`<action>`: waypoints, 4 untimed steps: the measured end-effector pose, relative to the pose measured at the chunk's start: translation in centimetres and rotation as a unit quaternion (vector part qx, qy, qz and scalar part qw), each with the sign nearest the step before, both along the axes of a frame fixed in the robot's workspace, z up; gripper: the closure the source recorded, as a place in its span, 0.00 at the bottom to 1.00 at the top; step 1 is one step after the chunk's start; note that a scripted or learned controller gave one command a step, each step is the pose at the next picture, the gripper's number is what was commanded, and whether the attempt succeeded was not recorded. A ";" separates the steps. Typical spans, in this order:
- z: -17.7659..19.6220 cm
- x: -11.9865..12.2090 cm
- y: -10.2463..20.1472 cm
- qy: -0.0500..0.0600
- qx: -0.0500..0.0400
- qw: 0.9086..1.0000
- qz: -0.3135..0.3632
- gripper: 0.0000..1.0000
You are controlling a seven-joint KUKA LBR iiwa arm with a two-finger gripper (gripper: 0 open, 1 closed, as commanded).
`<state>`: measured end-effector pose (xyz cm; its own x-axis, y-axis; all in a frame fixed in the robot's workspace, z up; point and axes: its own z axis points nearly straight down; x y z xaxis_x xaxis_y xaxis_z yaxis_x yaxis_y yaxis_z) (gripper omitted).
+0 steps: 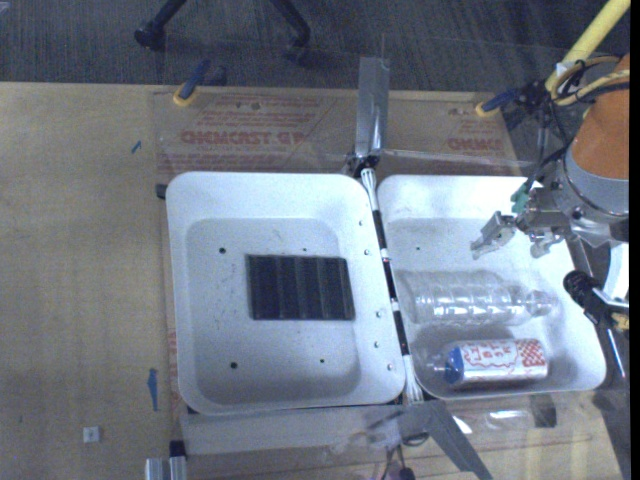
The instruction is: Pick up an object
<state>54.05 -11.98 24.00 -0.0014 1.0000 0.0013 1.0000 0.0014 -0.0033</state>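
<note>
A clear plastic bottle (478,300) lies on its side in the middle of the right bin (430,200). Below it, along the bin's front wall, lies a tube (492,360) with a red-and-white label and a blue cap on its left end. A dark ridged rectangular object (300,287) rests flat in the left bin (200,218). My gripper (512,232) hangs over the right bin's back right part, above and to the right of the clear bottle. Its fingers look spread apart with nothing between them.
A clear upright divider (371,108) stands behind the seam between the bins. Blue-and-yellow clamps (195,80) sit on the bench at the back. Cables and a yellow hose (590,43) run at the right by the arm. A chair base (225,8) stands on the floor beyond.
</note>
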 end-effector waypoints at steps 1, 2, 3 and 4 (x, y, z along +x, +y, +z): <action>-12.2 0.3 -10.1 -0.001 0.002 0.999 0.049 0.00; -15.2 1.5 -9.3 -0.004 0.003 0.995 0.104 0.00; -15.2 3.6 -2.4 -0.005 0.000 0.983 0.185 0.00; -15.2 10.3 0.9 -0.006 -0.001 0.977 0.214 0.00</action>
<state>64.30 -11.12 8.80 -0.4186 0.9081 -0.0040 0.9081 0.4186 0.0075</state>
